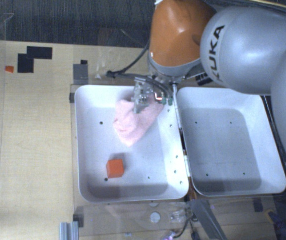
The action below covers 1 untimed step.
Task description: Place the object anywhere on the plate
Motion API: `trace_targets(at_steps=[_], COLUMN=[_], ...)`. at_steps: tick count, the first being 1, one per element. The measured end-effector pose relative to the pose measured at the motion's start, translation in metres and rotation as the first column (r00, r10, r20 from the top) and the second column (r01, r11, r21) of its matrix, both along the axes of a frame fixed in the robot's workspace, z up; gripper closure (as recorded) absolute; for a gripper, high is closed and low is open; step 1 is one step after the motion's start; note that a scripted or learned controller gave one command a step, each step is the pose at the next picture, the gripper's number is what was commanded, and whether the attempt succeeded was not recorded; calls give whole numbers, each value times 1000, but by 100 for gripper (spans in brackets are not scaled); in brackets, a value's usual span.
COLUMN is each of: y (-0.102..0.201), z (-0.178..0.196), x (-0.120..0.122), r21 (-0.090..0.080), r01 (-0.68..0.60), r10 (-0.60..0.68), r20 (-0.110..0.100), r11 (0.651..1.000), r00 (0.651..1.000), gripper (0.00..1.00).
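A small orange-red cube (115, 168) lies on the floor of the left bin (90, 134), towards its front left. A pale pink, plate-like thing (130, 124) sits in the back half of the same bin, its shape uneven and seemingly tilted. My gripper (147, 103) hangs from the orange-banded wrist right over the pink thing's upper right edge, touching or very close to it. The cube is well apart from the gripper, to the front left of it.
The right bin (228, 144) stands beside the left one, their rims meeting in a narrow ridge (180, 134). The arm's big grey body covers the upper right. Black markers and a small orange tag lie on the bench at the far left.
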<state>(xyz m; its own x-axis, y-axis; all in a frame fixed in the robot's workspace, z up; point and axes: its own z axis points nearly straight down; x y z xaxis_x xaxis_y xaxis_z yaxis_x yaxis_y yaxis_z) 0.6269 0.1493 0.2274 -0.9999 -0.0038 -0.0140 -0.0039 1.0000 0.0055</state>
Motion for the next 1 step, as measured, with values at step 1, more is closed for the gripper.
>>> trace_targets(at_steps=[1], y=[0], z=[0], x=[0], r21=[0], r01=[0], r10=[0], r20=[0], r11=[1000], r00=[1000], gripper=[0])
